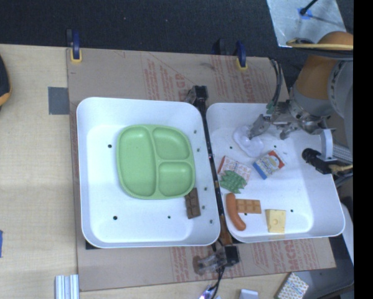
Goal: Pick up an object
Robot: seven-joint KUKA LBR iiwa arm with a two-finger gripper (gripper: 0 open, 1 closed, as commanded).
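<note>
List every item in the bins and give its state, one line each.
Green plate: upright in left bin.
Brown bar: flat in left bin, beside plate.
Sausage: flat, right bin.
Cheese: flat, right bin.
Blue packet: flat, right bin.
Gripper: low over clear wrapper.

A pale wooden bench [30, 185] fills the lower left, with a brown cardboard sheet [167, 73] laid over it and held along its far edge by two blue clamps [75, 44]. A grey tape patch [57, 99] sits beside the sheet. Beyond the bench lies dark carpet [142, 8], with a crumpled white sheet [301, 11] at the upper right.
</note>
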